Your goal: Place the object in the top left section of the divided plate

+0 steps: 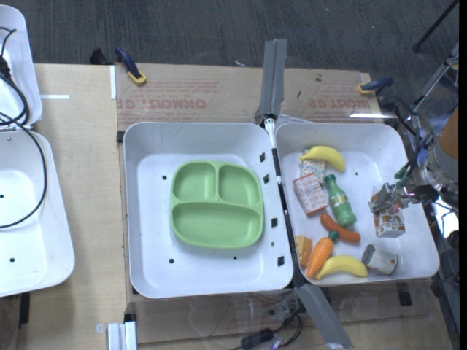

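Note:
A green divided plate lies in the left bin, with two small sections at the back and one long section in front. Its top left section holds nothing. My gripper hangs over the right side of the right bin, just above a small white carton that stands by the bin's right wall. Whether it touches the carton is unclear. The arm comes in from the right edge.
The right bin also holds a banana at the back, snack packets, a green bottle, a red pepper, a carrot, a second banana and a grey can.

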